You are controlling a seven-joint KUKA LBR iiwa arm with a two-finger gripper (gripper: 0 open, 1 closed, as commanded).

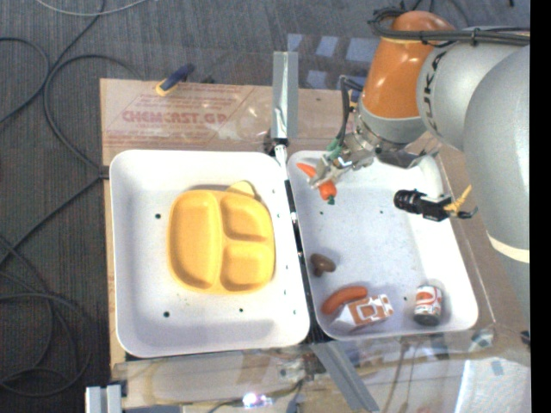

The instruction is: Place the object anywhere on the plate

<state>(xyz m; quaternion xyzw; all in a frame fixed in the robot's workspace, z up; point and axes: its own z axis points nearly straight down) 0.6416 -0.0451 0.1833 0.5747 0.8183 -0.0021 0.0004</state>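
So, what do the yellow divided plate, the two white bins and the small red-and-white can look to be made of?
The yellow divided plate looks like moulded plastic, smooth and semi-matt, with soft rounded compartment ridges. The two white bins look like thin formed plastic, matt, with rounded corners. The small red-and-white can is probably printed metal, though too small to be sure.

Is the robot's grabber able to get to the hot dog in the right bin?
Probably yes. The hot dog lies uncovered near the right bin's front edge, with open floor between it and the gripper at the back corner.
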